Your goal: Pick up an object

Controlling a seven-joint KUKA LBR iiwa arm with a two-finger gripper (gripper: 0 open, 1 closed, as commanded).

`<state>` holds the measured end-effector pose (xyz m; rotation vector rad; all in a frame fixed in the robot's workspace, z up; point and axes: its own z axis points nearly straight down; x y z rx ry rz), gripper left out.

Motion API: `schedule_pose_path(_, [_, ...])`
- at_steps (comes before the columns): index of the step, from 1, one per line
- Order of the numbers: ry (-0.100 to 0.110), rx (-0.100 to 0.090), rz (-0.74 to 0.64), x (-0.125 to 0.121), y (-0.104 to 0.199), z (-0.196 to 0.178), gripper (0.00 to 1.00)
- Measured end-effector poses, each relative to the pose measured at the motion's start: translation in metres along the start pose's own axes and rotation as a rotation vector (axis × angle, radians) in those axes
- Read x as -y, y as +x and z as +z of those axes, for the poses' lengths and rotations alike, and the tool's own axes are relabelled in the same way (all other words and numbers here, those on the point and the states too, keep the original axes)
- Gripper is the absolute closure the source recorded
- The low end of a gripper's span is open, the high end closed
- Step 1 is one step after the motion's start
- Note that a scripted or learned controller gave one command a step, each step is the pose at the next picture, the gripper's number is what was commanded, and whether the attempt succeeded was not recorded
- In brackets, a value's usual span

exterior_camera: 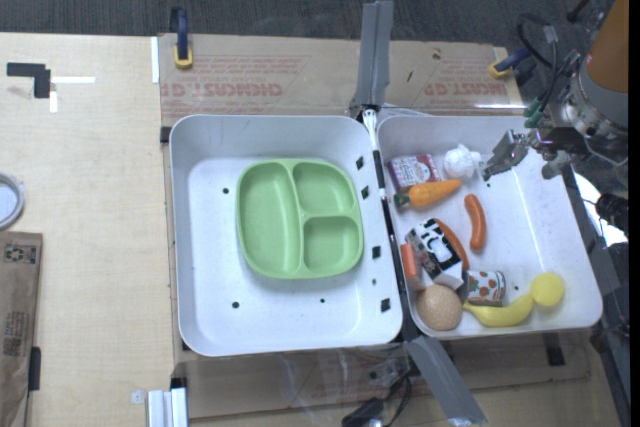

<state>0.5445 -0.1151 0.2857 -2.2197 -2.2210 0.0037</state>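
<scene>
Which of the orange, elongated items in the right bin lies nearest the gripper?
The carrot, lying slantwise near the bin's top beside the pink packet. The sausage lies lower, farther from the gripper.

Two bins side by side on the surface (80, 215), the tray in one and the food in the other.

The left bin (195, 245) holds a tray (300, 217) at its centre. In the right bin (545, 215), a packet (413, 170) and wad (460, 159) lie at 11 o'clock, a carrot (432, 194) just below them, a sausage (475, 221) at centre, a carton (436, 250) at 8 o'clock, and an egg (439, 307), can (485, 287), banana (497, 314) and lemon (547, 289) along 6 o'clock. The end effector (503, 158) hangs at 1 o'clock.
</scene>
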Motion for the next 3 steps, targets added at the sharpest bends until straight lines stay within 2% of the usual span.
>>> schedule_pose_path(1, [-0.001, 0.000, -0.150, -0.053, -0.053, 0.118, 0.00])
schedule_pose_path(2, [-0.003, 0.000, -0.198, -0.071, -0.067, 0.194, 0.00])
schedule_pose_path(3, [-0.004, 0.001, -0.194, -0.071, -0.068, 0.184, 1.00])
